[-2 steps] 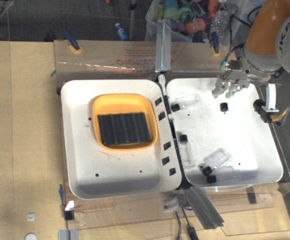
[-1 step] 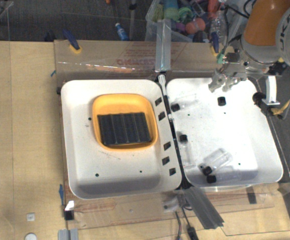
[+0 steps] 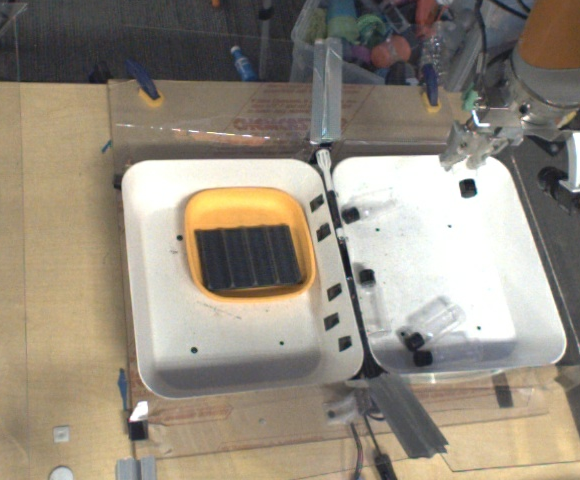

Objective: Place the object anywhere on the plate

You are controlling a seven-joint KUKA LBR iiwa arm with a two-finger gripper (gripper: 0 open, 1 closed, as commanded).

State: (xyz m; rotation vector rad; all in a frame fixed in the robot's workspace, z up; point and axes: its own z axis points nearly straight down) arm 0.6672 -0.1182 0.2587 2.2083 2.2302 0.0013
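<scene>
Left bin [image 3: 160,268]: white and shallow, it holds an orange plate [image 3: 248,206].
Plate: rounded square, with a dark ribbed slab [image 3: 247,256] lying flat on it, taking up most of the middle.
Divider [image 3: 335,258]: a dark strip with black clips between the two bins.
Right bin [image 3: 490,258]: a clear plastic object with a black cap [image 3: 432,323] lies near the front edge, well apart from the plate.
Gripper [image 3: 467,146]: hangs over the right bin's back edge; whether its fingers are open or closed cannot be told, and nothing shows between them.
</scene>
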